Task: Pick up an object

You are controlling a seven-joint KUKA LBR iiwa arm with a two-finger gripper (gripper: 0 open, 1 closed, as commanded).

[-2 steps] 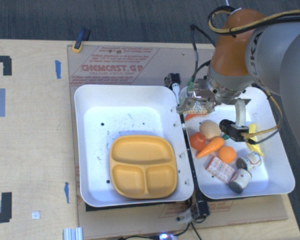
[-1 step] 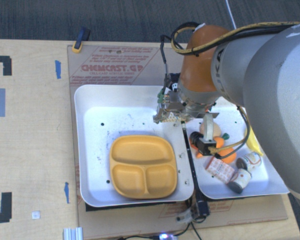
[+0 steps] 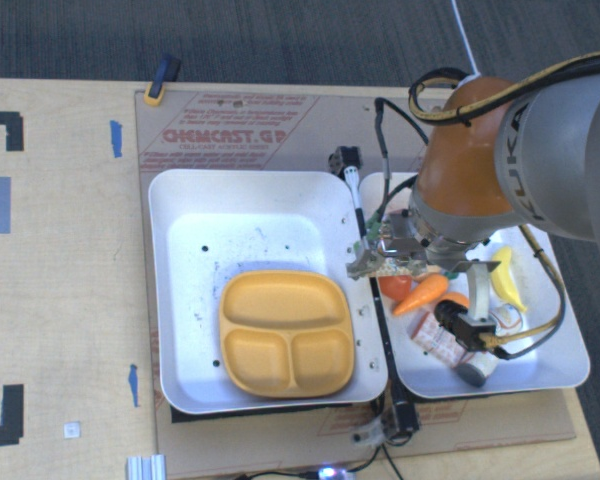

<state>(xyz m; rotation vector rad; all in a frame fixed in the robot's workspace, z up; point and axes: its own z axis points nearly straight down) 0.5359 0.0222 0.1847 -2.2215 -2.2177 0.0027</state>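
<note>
My gripper hangs low over the left part of the right bin, mostly hidden under the orange wrist band. Directly below it lie an orange carrot and a red rounded piece, close to the bin's left wall. A yellow banana lies to the right of the gripper. A white and red packet rests nearer the front, with a small grey piece beside it. I see nothing lifted off the bin floor.
The left bin holds a yellow divided plate at its front right. The wall between the two bins runs just left of the gripper. Cables loop around the wrist and over the right bin.
</note>
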